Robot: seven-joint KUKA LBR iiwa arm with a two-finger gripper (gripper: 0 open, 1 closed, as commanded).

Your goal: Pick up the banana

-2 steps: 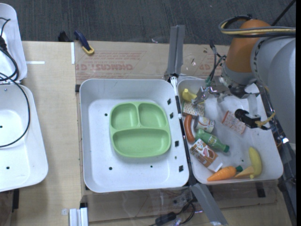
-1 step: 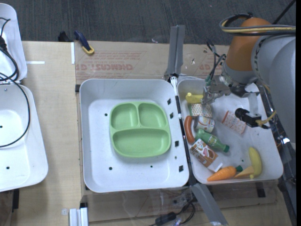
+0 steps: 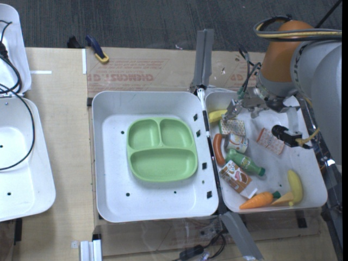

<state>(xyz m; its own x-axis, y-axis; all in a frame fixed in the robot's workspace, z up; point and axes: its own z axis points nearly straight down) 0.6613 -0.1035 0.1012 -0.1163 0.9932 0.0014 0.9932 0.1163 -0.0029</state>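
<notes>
Hovering low over the far end of the right bin [image 3: 318,197], my gripper [image 3: 235,111] hangs just beside a yellow item [image 3: 217,116] tucked against the bin's far left corner, and I cannot tell how it is set from this angle. The banana [image 3: 295,185] lies well apart from me, near the bin's near right corner, just beside a carrot [image 3: 257,200] and a yellow wedge [image 3: 284,199]. Between us sit a green bottle [image 3: 246,162], a sausage [image 3: 218,148], a small carton [image 3: 237,177] and a red-and-white packet [image 3: 270,141], while the left bin [image 3: 109,200] holds a green divided plate [image 3: 161,149].
</notes>
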